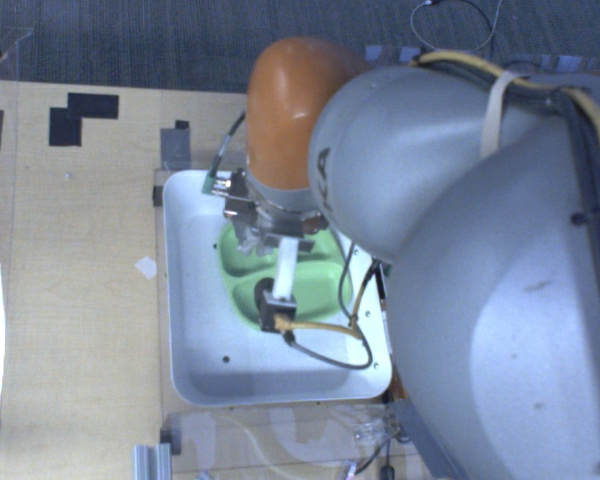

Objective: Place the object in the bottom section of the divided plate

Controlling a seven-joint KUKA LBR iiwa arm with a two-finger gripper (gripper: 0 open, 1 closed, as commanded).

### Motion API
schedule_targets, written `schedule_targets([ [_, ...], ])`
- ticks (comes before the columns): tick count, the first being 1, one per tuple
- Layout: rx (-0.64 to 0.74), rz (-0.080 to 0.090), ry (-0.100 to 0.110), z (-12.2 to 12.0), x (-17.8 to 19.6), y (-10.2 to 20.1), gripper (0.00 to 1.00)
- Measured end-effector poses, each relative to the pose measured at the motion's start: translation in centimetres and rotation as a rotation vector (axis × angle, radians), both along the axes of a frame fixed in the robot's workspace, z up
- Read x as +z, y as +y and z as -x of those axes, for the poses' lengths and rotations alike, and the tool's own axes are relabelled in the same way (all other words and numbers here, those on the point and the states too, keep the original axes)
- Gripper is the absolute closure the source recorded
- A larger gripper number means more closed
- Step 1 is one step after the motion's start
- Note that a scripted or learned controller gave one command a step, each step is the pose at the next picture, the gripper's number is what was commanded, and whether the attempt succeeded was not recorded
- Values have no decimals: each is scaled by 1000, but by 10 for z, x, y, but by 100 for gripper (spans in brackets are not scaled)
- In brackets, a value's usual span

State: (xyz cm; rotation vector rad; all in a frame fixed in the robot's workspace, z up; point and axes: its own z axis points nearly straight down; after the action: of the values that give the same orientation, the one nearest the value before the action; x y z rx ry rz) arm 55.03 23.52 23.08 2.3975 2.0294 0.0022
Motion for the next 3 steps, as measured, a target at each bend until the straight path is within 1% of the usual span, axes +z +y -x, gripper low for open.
schedule_targets([
  [1, 1, 0, 0, 0, 0, 0, 0],
  [2, 9, -1, -3, -1, 11, 1, 100],
  [3, 143, -1, 0, 46, 8, 0, 100],
])
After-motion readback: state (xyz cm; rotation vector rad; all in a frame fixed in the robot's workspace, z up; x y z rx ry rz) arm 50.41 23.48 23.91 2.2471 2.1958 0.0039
